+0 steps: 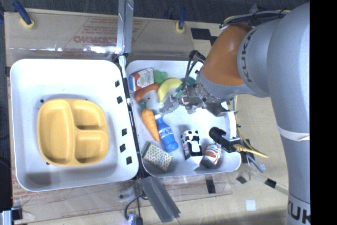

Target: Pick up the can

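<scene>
One stubby cylindrical can [212, 156], smooth bin [181, 165]

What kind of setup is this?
Likely a robot bin-picking lab bench, not a kitchen. A KUKA arm reaches into the right bin of toy-like food (carrot, banana); the left bin holds a yellow tray.

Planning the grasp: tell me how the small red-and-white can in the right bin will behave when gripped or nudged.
The small red-and-white can seems to lie tilted in a corner of the right white bin, so a nudge would probably roll it. Its rounded, shiny wall may slip in a grip. It looks rigid, unlikely to crush.
</scene>
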Robot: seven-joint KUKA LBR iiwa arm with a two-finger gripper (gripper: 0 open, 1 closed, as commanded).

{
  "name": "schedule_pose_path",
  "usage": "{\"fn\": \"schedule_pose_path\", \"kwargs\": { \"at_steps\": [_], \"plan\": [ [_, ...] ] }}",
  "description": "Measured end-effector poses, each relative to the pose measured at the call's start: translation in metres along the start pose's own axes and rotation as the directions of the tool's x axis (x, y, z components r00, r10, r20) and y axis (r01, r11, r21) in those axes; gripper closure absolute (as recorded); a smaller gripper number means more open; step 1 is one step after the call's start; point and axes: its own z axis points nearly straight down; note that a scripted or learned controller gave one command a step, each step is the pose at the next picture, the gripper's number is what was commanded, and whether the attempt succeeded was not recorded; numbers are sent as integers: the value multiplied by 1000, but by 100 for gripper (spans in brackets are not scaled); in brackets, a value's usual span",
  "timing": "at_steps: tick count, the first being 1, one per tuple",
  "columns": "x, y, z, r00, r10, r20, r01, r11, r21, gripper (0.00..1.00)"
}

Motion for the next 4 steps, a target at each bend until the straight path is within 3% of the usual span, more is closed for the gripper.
{"fn": "schedule_pose_path", "kwargs": {
  "at_steps": [1,2,3,4],
  "plan": [
    [-14,107,46,985,173,-2,-173,985,-15,0],
    [-6,25,55,986,-168,-1,168,986,-1,0],
    [-31,97,59,924,-382,-15,382,924,30,0],
    [0,33,54,965,-264,1,264,965,-2,0]
  ]
}}
